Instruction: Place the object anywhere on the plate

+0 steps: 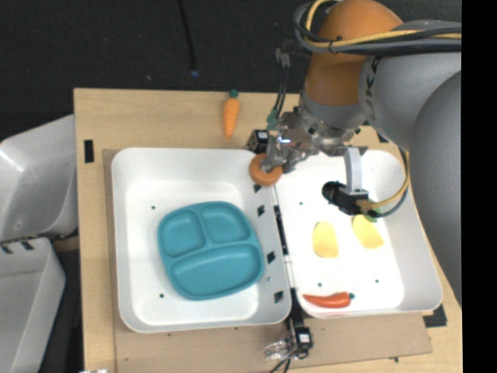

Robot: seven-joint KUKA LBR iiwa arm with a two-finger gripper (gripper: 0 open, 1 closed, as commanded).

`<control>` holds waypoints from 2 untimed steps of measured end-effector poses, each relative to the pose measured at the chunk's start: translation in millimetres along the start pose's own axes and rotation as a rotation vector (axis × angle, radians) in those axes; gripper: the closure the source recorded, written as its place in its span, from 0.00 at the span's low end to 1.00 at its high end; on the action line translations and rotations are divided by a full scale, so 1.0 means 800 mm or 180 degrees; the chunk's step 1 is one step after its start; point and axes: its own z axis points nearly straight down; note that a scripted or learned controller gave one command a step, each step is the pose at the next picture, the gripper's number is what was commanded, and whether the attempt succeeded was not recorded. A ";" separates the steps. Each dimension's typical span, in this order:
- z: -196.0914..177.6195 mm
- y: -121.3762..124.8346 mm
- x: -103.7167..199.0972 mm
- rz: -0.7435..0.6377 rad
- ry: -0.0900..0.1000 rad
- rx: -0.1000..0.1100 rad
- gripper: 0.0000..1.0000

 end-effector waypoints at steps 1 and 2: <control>0.022 0.019 0.062 0.0003 -0.0005 0.0004 1.00; 0.020 0.018 0.058 0.0014 -0.0006 0.0006 0.00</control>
